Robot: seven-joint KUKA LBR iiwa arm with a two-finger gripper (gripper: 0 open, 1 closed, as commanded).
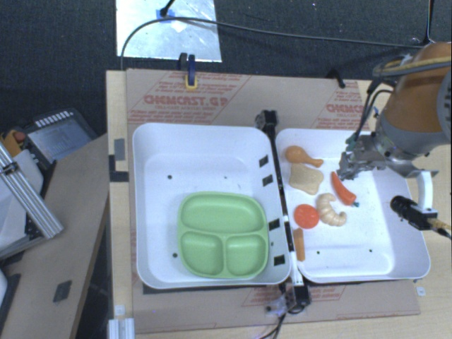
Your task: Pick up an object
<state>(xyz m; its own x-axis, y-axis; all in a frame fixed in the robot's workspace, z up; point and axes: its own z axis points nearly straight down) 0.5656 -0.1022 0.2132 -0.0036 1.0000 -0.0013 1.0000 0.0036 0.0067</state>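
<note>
In the right bin (367, 260) lie several toy foods: a chicken drumstick (302, 155), a beige slice of bread (306, 179), a red tomato (306, 216), a pale croissant-like piece (330, 210), a red chili pepper (343, 189) and a small orange carrot stick (299, 244) by the divider. My gripper (349, 170) hovers at the upper right of the bin, just above the top end of the chili pepper. Nothing is seen between its fingers.
The left bin (159, 154) holds a green three-compartment plate (220, 233). A black divider (277, 189) runs between the bins. Cardboard lies under both bins. The arm's body covers the right bin's upper right corner.
</note>
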